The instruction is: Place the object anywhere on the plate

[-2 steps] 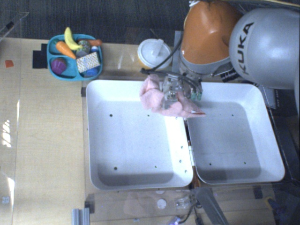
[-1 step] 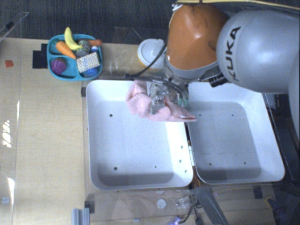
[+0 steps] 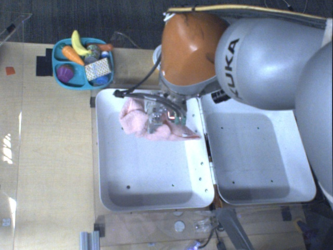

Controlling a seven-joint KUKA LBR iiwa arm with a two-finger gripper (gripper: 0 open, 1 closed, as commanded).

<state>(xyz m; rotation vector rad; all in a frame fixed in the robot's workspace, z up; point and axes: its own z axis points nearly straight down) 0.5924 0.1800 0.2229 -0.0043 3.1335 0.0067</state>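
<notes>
Your gripper sits low over the pink cloth, at the far end of the left bin; whether it grips, you cannot tell. Get a firm hold before lifting, then carry it left and farther back to the blue plate, clearing the bin wall.

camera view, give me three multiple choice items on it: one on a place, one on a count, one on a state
1. Where does the pink cloth lie?
A. in the left bin
B. in the right bin
C. on the blue plate

2. How many white bins are on the bench?
A. one
B. two
C. three

3. How does the cloth look?
A. folded flat
B. rolled tight
C. crumpled in a heap

Answers: 1 A, the cloth sits at the far end of the left bin, under the hand. 2 B, two bins sit side by side. 3 C, it is bunched and uneven.
</notes>
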